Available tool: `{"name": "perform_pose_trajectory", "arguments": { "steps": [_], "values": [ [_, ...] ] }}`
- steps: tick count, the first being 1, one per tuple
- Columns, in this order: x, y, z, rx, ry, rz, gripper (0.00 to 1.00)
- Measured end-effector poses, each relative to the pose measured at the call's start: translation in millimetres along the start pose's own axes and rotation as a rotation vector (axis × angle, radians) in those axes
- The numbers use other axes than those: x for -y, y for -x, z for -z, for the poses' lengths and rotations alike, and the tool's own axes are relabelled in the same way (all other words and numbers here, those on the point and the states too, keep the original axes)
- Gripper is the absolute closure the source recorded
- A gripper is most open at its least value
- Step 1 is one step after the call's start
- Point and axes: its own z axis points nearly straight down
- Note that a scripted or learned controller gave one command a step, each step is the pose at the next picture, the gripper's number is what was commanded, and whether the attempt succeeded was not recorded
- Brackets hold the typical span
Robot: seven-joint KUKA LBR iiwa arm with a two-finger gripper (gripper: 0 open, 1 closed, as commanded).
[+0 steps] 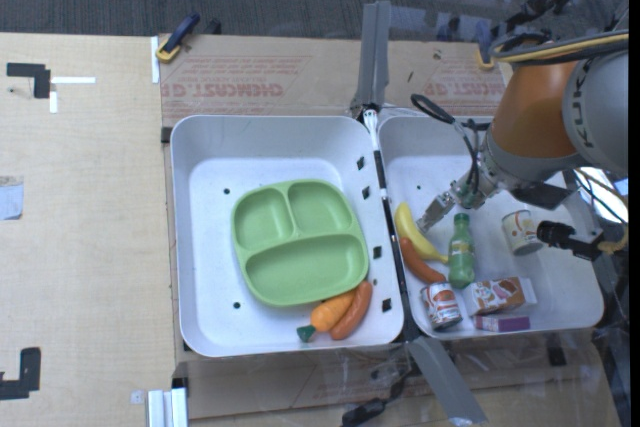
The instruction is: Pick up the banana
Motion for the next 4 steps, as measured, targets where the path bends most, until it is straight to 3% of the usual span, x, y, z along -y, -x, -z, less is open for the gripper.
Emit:
{"name": "perform_pose_trajectory", "arguments": {
  "steps": [1,2,3,4],
  "values": [
    [-0.9,-4.2,0.0,0.0,0.0,0.194,0.0],
    [14.2,-61.4,99.9,0.001,0.001,0.31,0.0],
    [54.5,-65.5,99.3,-0.001,0.0,0.415,0.0],
    [60.0,-22.1,166.8,0.002,0.001,0.259,0.0]
  ]
}}
